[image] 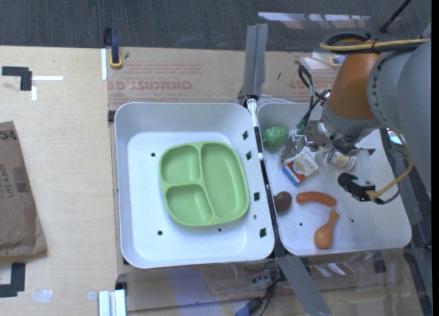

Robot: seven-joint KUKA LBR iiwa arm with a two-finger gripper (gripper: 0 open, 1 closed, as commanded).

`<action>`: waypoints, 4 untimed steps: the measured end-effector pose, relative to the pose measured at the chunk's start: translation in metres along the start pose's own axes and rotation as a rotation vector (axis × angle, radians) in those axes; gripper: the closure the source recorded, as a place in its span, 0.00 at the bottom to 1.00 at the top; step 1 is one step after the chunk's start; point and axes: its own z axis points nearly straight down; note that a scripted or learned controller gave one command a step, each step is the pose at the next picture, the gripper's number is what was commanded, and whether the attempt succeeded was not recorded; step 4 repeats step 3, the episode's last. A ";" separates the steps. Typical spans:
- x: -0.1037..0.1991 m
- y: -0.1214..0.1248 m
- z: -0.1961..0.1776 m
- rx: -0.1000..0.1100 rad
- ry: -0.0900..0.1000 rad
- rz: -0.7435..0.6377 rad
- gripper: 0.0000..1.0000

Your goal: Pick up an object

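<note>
While the claw (300,144) hangs over the milk carton (302,167), I cannot tell its spread

I have the arm (405,81) reaching in from the frame's right edge; its orange band (351,85) sits upper right; the gripper (306,142) hangs below it, right of centre, pointing down.

A green three-compartment plate (204,183) lies centred in the left white bin (130,171). A brown paper bag (17,191) rests at the bench's left edge.
</note>
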 end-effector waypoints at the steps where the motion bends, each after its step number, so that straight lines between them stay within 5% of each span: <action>1: -0.024 -0.024 0.000 0.002 0.001 -0.047 0.00; 2: -0.026 -0.025 -0.008 0.002 0.001 -0.044 1.00; 3: 0.037 0.021 -0.100 0.000 0.000 -0.020 1.00; 4: 0.037 0.021 -0.100 0.000 0.000 -0.020 1.00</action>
